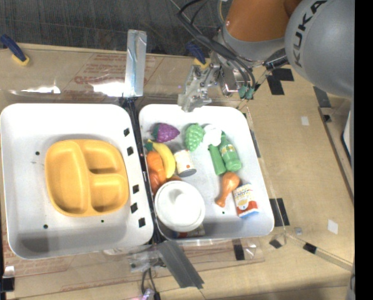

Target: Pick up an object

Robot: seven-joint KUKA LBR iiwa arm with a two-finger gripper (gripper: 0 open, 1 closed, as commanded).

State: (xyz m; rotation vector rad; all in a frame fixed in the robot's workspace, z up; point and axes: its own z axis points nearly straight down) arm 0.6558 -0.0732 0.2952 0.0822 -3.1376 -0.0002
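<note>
Several plastic toy foods [193,161] crowd the bin below the tool [196,92], which hangs above the rim grasping nothing, ready to descend.

Tan bench [299,167] carries two shallow white bins side by side, touching along a black-taped seam. Left bin [17,186] and right bin [252,149] sit flat on it. Clear plastic sheeting [80,74] lies behind them. Black tape strips [280,212] and blue clamps [14,50] mark the bench surface.
</note>
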